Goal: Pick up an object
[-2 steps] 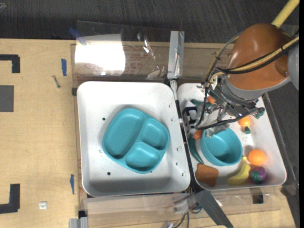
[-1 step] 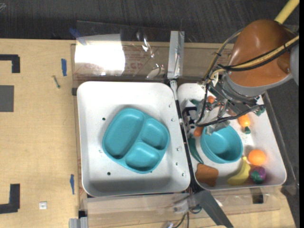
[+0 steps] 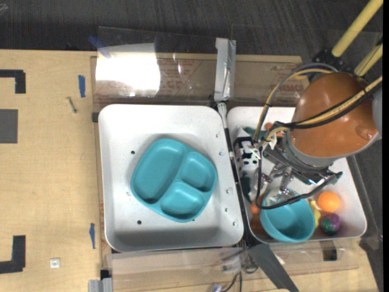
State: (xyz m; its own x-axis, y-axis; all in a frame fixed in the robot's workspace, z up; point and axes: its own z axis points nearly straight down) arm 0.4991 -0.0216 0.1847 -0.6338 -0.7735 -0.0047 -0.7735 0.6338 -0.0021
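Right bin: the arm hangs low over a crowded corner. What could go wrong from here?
1. The end effector sits just above the teal bowl, so a descent could clip its rim and shove or tip it rather than grasp anything.
2. The orange ball lies close beside the bowl; a nudge may send it rolling.
3. The wrist covers much of the right bin, so a miss seems quite possible.

Dark grey carpet floor [image 3: 182, 5] across top of frame. Pale wood surface [image 3: 42, 175] at left, with black tape marks [image 3: 20, 83] near left edge and a small blue tape strip [image 3: 81, 85]. Clear plastic sheet [image 3: 182, 72] upper middle, bright glare on it.
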